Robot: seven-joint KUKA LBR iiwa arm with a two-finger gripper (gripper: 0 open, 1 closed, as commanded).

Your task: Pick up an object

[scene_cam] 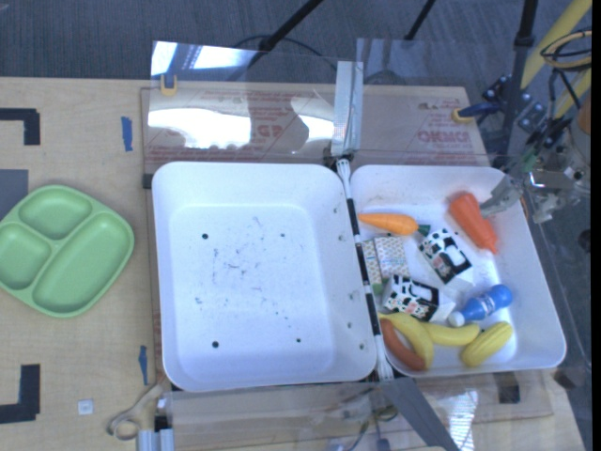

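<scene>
Gripper [515, 192] at right bin's [540, 294] far right rim, beside upper end of big carrot [472, 220]. Jaw state: cannot tell, too blurred. Nothing seen held.

Step in hand, judged: approach for a pick. Big carrot nearest, lying free near rim; best taken across its narrow width, clear of bin wall.

Around: small carrot [388, 223], two cow-print boxes [444, 255], blue bottle [485, 304], bananas [451, 334], all crowded toward near side. Left bin [178, 195] alongside; green tray [62, 248] well apart on bench.

Gripper [504, 195] over right bin [540, 280] beside large carrot [471, 220] (toys cluttered below).
</scene>
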